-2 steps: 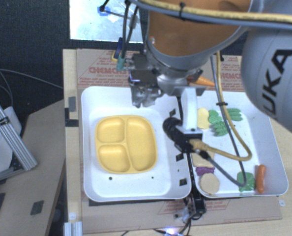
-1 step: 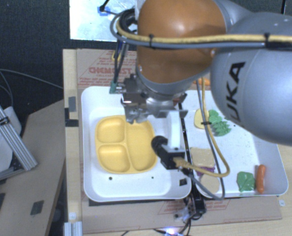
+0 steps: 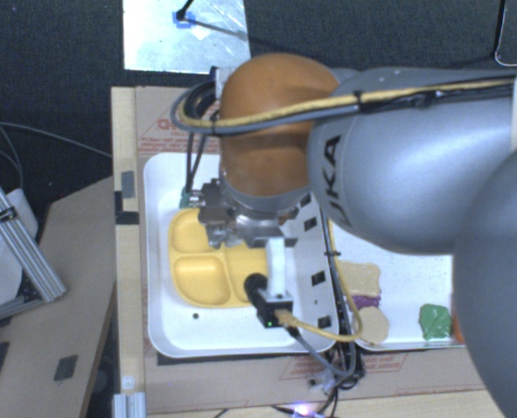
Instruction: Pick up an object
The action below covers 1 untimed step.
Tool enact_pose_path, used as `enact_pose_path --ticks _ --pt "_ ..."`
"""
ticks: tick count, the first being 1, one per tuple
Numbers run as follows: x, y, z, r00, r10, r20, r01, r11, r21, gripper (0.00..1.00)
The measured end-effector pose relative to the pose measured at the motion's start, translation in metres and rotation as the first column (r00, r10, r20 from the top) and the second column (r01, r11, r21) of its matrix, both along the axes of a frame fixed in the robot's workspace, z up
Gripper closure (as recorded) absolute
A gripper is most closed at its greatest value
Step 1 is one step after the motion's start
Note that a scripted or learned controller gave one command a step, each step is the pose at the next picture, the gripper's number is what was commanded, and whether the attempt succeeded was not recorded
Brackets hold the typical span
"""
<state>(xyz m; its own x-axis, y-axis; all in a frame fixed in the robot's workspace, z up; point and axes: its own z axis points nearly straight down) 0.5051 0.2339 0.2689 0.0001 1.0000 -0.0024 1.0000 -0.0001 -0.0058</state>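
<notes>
White bin (image 3: 158, 233) holds a yellow tray (image 3: 198, 268); arm (image 3: 398, 172) lettering perhaps "UKA".

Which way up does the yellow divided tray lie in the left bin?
Right way up: the yellow tray lies flat in the left bin, its hollow compartments facing upward.

A yellow compartment tray (image 3: 199, 264) lies flat in the left white bin (image 3: 158, 233), partly hidden.

I count two white bins (image 3: 158, 233), one yellow tray (image 3: 198, 264), one green piece (image 3: 433, 320), one purple piece (image 3: 365, 301) (mostly hidden) and two tan pieces (image 3: 363, 277).
</notes>
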Motion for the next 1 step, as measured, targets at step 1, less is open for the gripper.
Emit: enact_pose_path --ticks 1 --pt "0.0008 0.0008 0.0164 1.000 0.000 0.007 0.000 1.000 0.005 1.00"
